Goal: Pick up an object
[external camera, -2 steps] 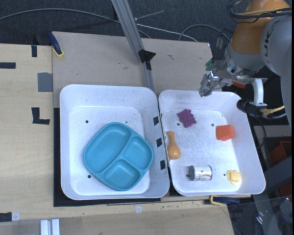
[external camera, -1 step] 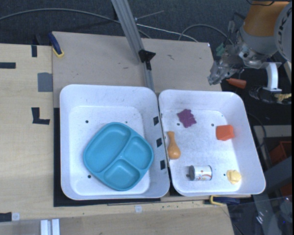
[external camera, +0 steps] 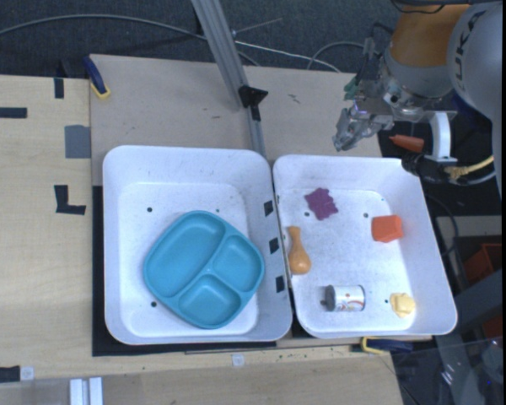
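My gripper [external camera: 346, 137] hangs over the bench just beyond the far rim of the right bin [external camera: 430, 226], apart from everything in it. Inside that bin lie a purple lump [external camera: 320, 202] near the far side, an orange block [external camera: 387, 228] to the right, a tan-orange gourd-shaped piece [external camera: 298, 251] against the left wall, a small silver can [external camera: 344, 297] on its side near the front, and a yellow piece [external camera: 402, 304] at the front right. Nothing hangs from the gripper.
The left bin [external camera: 118, 226] holds a blue divided plate [external camera: 204, 268]. A slanted grey metal post [external camera: 223, 45] rises behind the bins, left of the gripper. Cables run across the dark floor at the back.
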Robot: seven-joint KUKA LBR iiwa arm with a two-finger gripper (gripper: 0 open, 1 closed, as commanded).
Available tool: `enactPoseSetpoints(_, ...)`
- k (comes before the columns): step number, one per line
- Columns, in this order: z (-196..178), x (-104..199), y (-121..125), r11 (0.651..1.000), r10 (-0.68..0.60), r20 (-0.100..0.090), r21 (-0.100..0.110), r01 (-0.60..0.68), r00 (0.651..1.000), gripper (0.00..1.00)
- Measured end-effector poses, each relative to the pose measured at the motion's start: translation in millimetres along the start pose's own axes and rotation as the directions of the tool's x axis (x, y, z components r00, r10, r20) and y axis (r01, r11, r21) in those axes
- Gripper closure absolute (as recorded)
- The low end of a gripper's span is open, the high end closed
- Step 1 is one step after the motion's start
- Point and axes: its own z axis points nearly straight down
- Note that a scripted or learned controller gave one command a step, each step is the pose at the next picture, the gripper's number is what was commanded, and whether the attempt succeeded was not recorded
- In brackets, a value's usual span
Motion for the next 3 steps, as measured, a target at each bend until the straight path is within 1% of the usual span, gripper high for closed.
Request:
enactPoseSetpoints(1,0,57,-8,1.000,-0.001,0.000,0.000,0.001,1.000,1.00)
enactPoseSetpoints(2,21,104,-17,1.000,0.000,0.000,0.003,0.000,1.000,1.00)
enactPoseSetpoints(3,39,158,-24,1.000,-0.001,0.000,0.003,0.001,1.000,1.00)
